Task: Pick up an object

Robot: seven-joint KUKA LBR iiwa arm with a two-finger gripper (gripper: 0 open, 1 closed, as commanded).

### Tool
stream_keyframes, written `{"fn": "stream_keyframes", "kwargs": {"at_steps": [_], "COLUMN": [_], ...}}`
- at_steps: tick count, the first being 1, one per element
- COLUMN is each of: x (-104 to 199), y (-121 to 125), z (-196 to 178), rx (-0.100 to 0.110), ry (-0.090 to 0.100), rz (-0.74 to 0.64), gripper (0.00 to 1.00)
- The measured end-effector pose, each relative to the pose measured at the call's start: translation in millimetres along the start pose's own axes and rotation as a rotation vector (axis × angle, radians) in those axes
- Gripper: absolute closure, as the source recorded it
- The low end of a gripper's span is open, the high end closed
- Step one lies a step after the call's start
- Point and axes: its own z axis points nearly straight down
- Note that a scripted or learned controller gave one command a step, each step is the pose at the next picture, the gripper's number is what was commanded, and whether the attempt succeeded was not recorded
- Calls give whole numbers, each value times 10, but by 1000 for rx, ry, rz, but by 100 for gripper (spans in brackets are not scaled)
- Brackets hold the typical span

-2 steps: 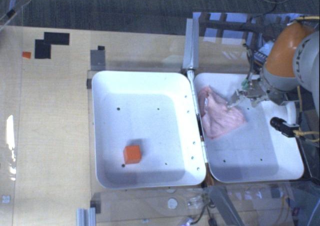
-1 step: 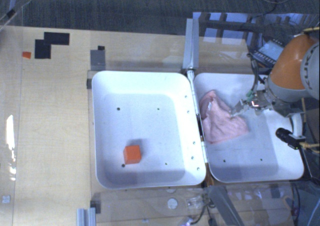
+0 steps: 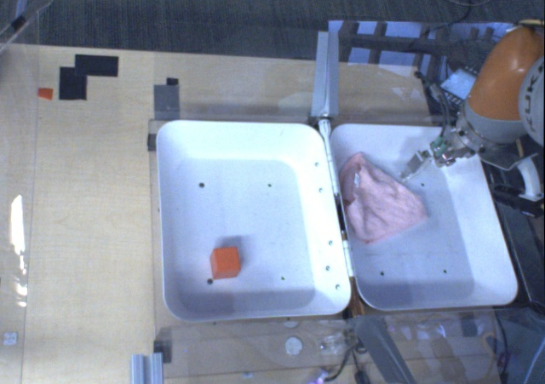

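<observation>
Pink cloth (image 3: pixel 380 202) lies crumpled in the right bin (image 3: pixel 460 289), bunched against that bin's left wall, and this looks like the nearest thing on offer. The claw (image 3: pixel 417 164) hangs over the same bin, toward its far right corner, slung under the grey arm (image 3: pixel 502 76) with its orange band. From the claw, the cloth lies to the left and toward the near edge of the bench; the tip and the cloth's upper right edge are near each other, though no contact can be made out.

The cloth's long axis runs on a slant, from its narrow end at the far left of the heap down to the broader flap at the near right. That flap is the part closest to the claw.

Whether the claw is spread or pinched together cannot be told from up here; it is too small and too slanted in the view. Nothing is seen caught in it.

Over in the left bin (image 3: pixel 179 203) sits an orange block (image 3: pixel 226 262), near the front, well apart from the arm. On position alone, the cloth seems the likelier target, calling for a short shift left and down.
</observation>
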Motion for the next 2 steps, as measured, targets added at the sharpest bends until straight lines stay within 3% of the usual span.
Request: {"fn": "stream_keyframes", "kwargs": {"at_steps": [1, 2], "x": [208, 152], "y": [-283, -593], "z": [172, 162], "rx": [-11, -10], "ry": [-6, -9], "rz": [-68, -325], "gripper": [0, 0]}}
